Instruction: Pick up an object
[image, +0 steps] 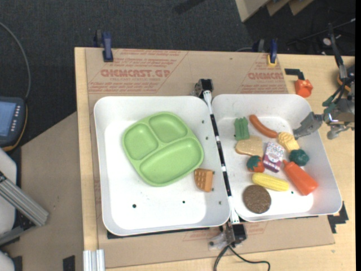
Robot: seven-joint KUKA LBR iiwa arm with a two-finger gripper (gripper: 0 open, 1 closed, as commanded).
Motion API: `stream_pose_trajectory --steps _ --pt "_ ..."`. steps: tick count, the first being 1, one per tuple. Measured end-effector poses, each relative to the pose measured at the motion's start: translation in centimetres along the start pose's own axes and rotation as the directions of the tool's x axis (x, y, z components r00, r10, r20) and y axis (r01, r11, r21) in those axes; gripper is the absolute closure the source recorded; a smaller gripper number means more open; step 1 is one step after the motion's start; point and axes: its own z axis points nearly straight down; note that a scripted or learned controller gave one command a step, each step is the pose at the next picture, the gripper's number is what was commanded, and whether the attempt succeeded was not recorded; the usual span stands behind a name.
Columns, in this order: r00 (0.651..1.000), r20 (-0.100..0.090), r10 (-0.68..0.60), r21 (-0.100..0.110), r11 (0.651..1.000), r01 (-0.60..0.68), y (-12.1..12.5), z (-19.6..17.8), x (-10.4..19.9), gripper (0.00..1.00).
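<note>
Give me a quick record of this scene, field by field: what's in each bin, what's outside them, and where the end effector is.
left bin: green three-compartment plastic plate; small orange waffle-like toy piece beside the plate
right bin: toy foods, including a red sausage, yellow corn cob, orange carrot, round brown patty
outside bins: small orange-red toy on the bench
end effector: over the right bin's far right edge

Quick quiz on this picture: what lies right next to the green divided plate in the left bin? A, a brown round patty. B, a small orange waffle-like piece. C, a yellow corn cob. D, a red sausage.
B: the small orange waffle-like piece lies at the lower right edge of the green divided plate in the left bin; the corn cob, patty and sausage lie in the right bin.
</note>
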Motion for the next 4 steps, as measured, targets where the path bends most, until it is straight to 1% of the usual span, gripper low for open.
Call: stream_pose_trajectory --steps 1,2,3,4 --pt "1.0 -0.006 -0.007 0.011 1.0 0.007 2.8 14.3 6.5 0.0" --pt "1.0 0.008 0.001 -0.012 1.0 -0.001 1.0 19.7 7.2 0.0" --pt "1.0 0.012 0.004 -0.022 1.0 -0.004 1.3 18.2 7.0 1.0" --pt "1.0 0.011 0.004 -0.019 1.0 -0.004 1.2 18.3 7.0 0.0"
